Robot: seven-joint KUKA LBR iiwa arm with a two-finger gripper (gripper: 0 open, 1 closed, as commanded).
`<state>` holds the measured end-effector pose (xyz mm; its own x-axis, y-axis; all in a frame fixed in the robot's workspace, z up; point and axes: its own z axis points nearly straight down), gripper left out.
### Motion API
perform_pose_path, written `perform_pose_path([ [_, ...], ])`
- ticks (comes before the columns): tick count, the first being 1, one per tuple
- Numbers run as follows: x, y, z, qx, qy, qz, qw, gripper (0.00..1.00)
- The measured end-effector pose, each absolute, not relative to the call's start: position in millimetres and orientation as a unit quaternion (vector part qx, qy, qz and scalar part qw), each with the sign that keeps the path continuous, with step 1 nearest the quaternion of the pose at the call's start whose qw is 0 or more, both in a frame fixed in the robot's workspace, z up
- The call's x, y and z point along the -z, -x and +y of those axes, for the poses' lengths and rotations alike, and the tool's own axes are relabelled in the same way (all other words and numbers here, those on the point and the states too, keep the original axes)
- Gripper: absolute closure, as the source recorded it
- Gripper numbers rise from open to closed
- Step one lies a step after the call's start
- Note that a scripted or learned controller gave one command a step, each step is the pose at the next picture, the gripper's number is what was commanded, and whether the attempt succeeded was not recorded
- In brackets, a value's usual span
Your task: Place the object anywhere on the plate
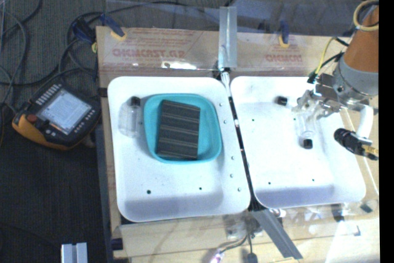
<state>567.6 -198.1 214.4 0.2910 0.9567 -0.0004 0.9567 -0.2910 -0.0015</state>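
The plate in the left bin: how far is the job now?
A dark ribbed block already lies on the teal plate. A clear bottle lies beside the plate, touching its left rim. The gripper is over the right bin, nothing visibly between its fingers. Placing appears done.

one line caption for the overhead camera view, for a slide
Dark ridged block on teal plate in left bin; gripper over right bin.

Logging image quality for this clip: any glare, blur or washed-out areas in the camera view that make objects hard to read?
Camera view: soft overall; the white bins are bright and nearly featureless; the clear bottle beside the teal plate barely separates from the bin; the gripper has see-through fingers that blur into the right bin; the dark ridged block on the plate reads clearly.
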Motion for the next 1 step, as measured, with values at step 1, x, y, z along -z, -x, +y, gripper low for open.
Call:
perform_pose_path([
  [1,-214.5,-567.6,-198.1,-0.0005,0.803,-0.595,0.0,0.0],
])
